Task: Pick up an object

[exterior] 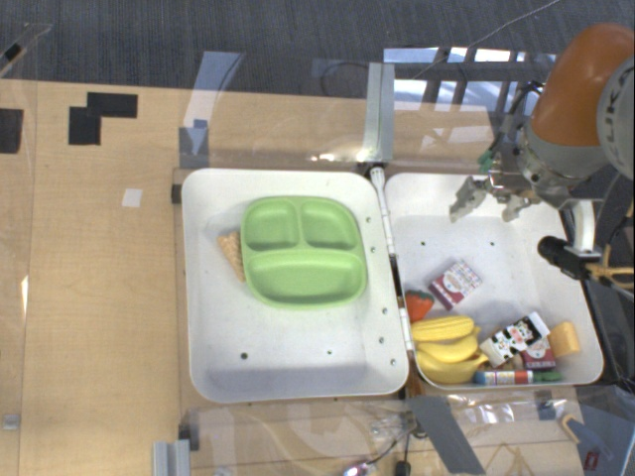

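Note:
My gripper (489, 200) hangs over the far part of the right bin (516, 251), its two fingers spread open with nothing between them. Below it, toward the bin's near side, lie a small red-and-white carton (455, 284), a bunch of yellow bananas (446, 349), a red piece (420, 305) beside the bananas, a black-and-white patterned box (517, 340), an orange block (565, 339) and a slim marker-like item (516, 376). The gripper is well above and behind all of them.
The left bin (213, 355) bears a green divided tray (302, 250) with a tan cracker-like piece (231, 253) tucked at its left edge. A metal divider (389, 266) separates the bins. The arm's orange band (580, 87) is at the upper right.

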Robot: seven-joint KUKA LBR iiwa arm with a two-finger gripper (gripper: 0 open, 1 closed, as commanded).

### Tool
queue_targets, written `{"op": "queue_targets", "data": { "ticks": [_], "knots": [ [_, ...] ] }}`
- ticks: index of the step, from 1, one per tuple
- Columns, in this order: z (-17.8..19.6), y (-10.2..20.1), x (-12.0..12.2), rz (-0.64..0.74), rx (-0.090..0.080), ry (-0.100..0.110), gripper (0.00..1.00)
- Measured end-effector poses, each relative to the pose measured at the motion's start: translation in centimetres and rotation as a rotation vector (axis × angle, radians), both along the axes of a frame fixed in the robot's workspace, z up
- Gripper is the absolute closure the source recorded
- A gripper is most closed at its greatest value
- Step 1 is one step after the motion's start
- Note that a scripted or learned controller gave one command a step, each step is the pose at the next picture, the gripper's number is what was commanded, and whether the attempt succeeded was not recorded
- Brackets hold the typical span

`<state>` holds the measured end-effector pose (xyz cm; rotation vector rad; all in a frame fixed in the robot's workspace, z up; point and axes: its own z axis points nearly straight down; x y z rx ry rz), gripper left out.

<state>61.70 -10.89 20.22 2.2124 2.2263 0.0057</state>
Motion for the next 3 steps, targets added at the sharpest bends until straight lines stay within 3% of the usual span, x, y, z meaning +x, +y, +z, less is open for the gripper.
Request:
{"op": "queue_targets", "data": {
  "ticks": [1, 2, 3],
  "knots": [
    [-10.8, -0.8, -4.8, -0.012, 0.000, -0.001, 0.00],
    [-9.6, -0.7, -4.5, -0.013, 0.000, -0.007, 1.00],
    [-10.9, 2.2, -8.5, 0.347, -0.009, -0.021, 1.00]
  ]
}}
